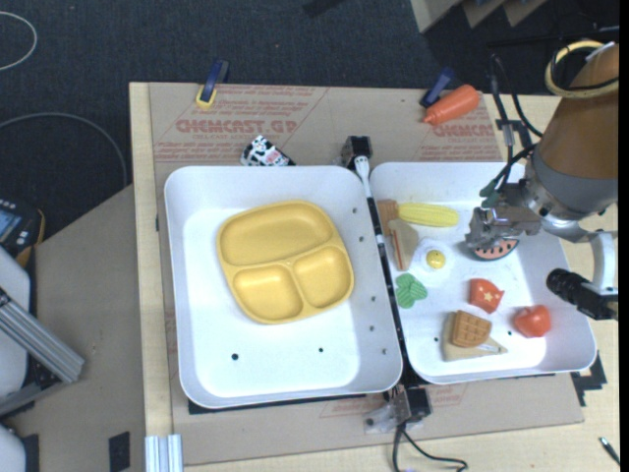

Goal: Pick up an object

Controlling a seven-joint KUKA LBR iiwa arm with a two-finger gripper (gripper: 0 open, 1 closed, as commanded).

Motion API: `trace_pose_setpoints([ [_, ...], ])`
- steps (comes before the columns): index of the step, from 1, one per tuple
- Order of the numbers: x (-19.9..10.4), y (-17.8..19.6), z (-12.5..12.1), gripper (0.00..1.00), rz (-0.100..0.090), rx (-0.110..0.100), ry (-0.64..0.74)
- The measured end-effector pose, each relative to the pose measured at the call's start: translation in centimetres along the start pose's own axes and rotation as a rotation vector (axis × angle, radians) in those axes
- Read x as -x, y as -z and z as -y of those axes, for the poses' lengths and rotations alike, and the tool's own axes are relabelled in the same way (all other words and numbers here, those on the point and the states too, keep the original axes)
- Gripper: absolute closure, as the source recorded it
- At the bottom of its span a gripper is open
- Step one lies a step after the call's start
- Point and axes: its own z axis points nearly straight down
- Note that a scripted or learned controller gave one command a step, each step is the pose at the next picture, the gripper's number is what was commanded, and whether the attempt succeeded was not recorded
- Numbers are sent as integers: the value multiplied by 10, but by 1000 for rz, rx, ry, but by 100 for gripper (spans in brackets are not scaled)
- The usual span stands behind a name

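My gripper (491, 228) hangs low over the upper right part of the right bin (565, 357). It sits right on top of a red watermelon slice (494, 250), which peeks out below it. Whether it has hold of the slice is hidden by the wrist. Other toy foods lie in this bin: a yellow corn cob (428, 214), a tan bread wedge (401, 241), a fried egg (433, 259), a green leaf (410, 289), a red strawberry (486, 293), a red tomato (532, 321) and a brown waffle piece (469, 330).
The left bin (197, 352) holds a yellow divided plate (285, 261). On the bench behind the bins lie an orange carrot (452, 104), a black-and-white toy (265, 152) and a yellow clamp (209, 87). The arm's grey body (580, 155) fills the right side.
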Motion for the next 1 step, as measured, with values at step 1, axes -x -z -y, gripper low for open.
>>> trace_pose_setpoints([
  [1, -57, 0, -22, 100, -1, 0, 0],
])
